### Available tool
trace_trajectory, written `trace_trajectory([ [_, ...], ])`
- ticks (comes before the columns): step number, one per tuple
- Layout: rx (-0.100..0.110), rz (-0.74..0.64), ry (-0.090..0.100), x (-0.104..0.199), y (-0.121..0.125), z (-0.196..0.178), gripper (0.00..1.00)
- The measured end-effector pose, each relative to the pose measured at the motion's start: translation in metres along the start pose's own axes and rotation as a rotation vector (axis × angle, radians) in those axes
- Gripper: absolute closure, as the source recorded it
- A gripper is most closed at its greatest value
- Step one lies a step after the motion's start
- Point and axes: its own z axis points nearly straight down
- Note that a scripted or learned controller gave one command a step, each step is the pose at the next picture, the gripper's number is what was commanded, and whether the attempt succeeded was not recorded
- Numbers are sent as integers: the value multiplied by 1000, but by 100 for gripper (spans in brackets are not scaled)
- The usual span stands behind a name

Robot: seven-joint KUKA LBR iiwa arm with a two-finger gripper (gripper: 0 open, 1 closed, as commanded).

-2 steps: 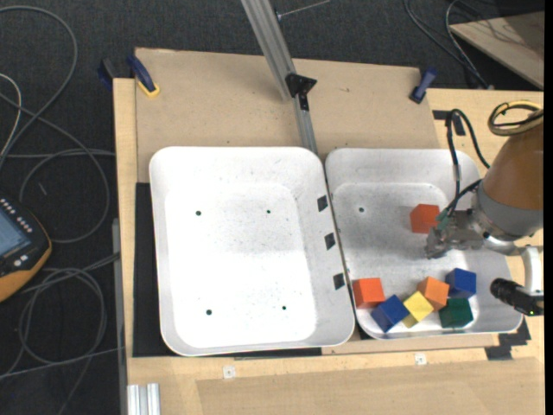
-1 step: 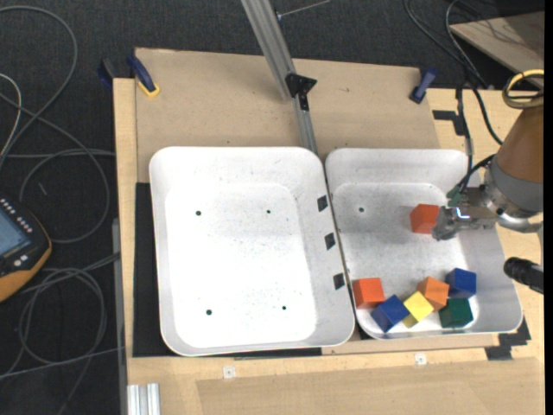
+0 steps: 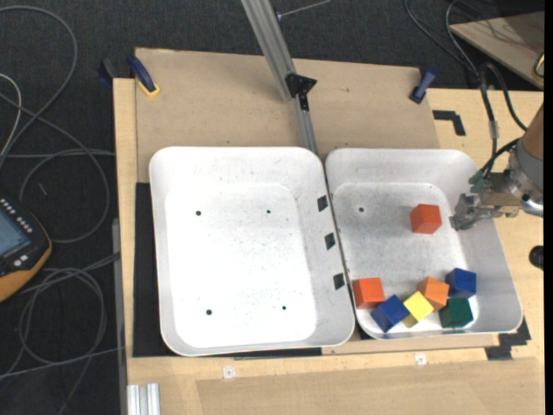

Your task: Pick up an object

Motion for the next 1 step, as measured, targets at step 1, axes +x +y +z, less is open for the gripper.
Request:
trace_trajectory([
  [1, -1, -1, 0, 0, 2, -48, 100],
])
